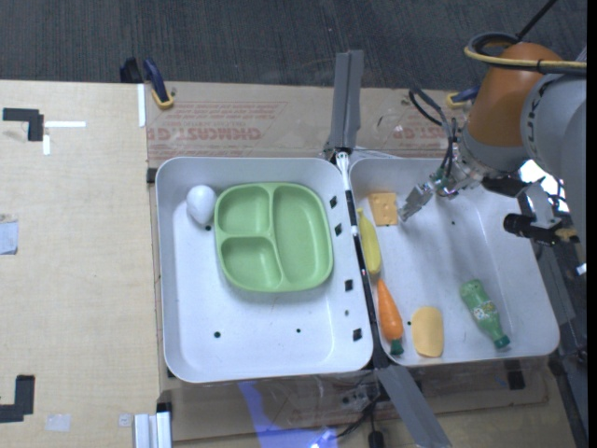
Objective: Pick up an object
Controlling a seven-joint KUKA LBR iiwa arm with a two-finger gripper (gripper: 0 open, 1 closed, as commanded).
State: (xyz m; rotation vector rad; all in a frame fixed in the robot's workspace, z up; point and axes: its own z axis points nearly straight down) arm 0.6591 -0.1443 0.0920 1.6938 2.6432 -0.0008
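Fig.: overhead slant view, two white bins on bench, arm entering from right.

Progress: nothing lifted yet, as far as can be judged. Pincer (pixel 410 203) hangs low in the right bin (pixel 466 250), upper-left part, tip just beside the orange cracker-like square (pixel 381 208), which lies flat near the bin's back-left corner. Too small and blurred to tell whether the fingertips are spread or pressed together; nothing visibly sits between them. Approach looks under way; closing and lifting remain.

Candidate objs, right bin: yellow banana-like piece (pixel 370 242) along the left wall; carrot (pixel 389 317) below it, also hugging that wall; flat yellow oval (pixel 428 331) near the front edge; green bottle (pixel 484 313) lying on its side toward the front-right. Left bin (pixel 261 334): green divided plate (pixel 274 237) w/ a white ball (pixel 201 200) touching its upper-left rim.

Edges & room: square, banana piece and carrot all crowd the divider between bins, so a grasp there has a wall on one side. Centre of the right bin is bare floor, giving open room for descent and retreat; bottle and oval stand well apart from each other. Left bin's front half is likewise open.
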